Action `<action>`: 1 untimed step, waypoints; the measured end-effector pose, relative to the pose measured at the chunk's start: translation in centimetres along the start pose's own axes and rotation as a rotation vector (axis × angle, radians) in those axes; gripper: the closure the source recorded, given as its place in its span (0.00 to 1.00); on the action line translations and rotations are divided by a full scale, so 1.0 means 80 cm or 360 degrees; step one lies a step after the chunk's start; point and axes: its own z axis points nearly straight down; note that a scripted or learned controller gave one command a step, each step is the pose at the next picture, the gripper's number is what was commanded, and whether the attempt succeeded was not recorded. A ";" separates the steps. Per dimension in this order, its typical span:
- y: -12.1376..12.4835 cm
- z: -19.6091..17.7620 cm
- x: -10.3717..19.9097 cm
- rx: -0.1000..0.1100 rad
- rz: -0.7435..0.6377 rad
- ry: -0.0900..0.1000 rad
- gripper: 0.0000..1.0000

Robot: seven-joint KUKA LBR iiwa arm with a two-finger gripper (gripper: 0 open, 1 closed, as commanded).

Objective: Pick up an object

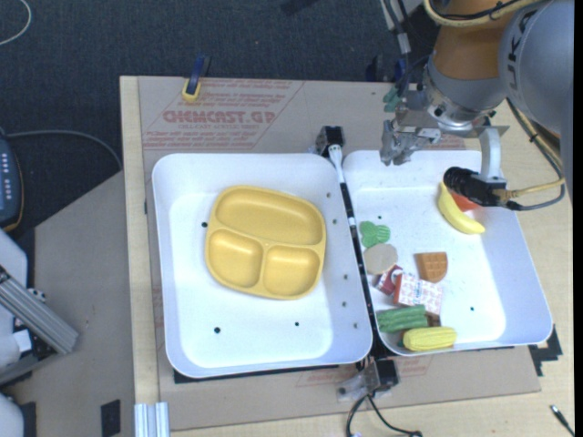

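Banana [460, 215] in right bin [510, 271], long axis diagonal, upper-left to lower-right. End effector [398, 153] state: cannot tell.

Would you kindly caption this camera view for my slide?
Grey arm's two-finger gripper hovers above the right white bin of toy food; a yellow three-compartment plastic plate sits in the left white bin.

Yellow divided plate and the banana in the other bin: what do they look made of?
Yellow divided plate: probably moulded plastic, matte to satin, uniform colour with soft rounded compartment ridges. Banana: likely a plastic toy, smooth, evenly yellow, faint sheen; real fruit can't be ruled out.
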 end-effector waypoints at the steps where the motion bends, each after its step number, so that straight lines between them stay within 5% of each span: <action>1: 0.019 0.016 0.070 -0.0006 -0.0001 -0.0001 1.00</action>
